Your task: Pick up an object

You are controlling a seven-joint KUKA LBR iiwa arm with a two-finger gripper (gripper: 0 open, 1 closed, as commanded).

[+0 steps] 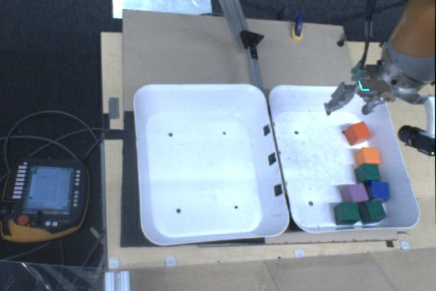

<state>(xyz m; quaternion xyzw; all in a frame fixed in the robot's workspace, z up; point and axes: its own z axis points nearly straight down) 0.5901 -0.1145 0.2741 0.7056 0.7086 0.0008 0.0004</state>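
Figure: pick attempt at its approach stage. You see the gripper (354,100) poised over the upper part of the right bin (300,146), its jaws spread wide with two grey fingers (337,100) splayed apart and nothing between them. No object is lifted, so the pick itself remains to be done.

Just below the jaws, and nearest to them, lies the orange-red block (356,133), tilted relative to the bin wall and standing a little apart from the others; you may judge it the likeliest target, though the view does not settle which object is meant. Beyond it, along the bin's right side, sit the orange block (368,156), a dark green block (368,172), a blue block (379,189), a purple block (353,193), and two green blocks (347,213) in the bin's lower right corner, all packed close or touching. The rest of the right bin's floor is bare.

Further out, the left bin (204,160) holds no objects. Both bins rest on the worktop (191,44). A teach pendant (44,197) lies well to the left.

What is left, by this view: descend, close on a block, and lift it free.
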